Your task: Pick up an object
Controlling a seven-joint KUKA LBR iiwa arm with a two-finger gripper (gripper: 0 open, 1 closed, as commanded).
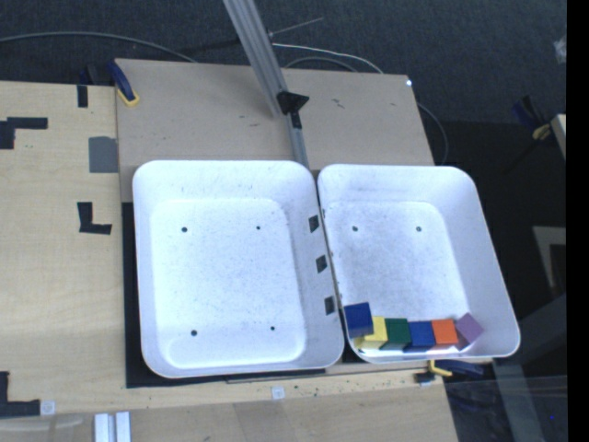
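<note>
Six or so small blocks [409, 331] crowd the right bin's [479, 238] near wall, touching; a claw could wedge against neighbours or wall.

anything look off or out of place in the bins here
Nothing is spilled or damaged. The one oddity: all the small blocks are crowded in a row against the near wall of the right bin, some overlapping, the purple block tilted up on the rim.
</note>
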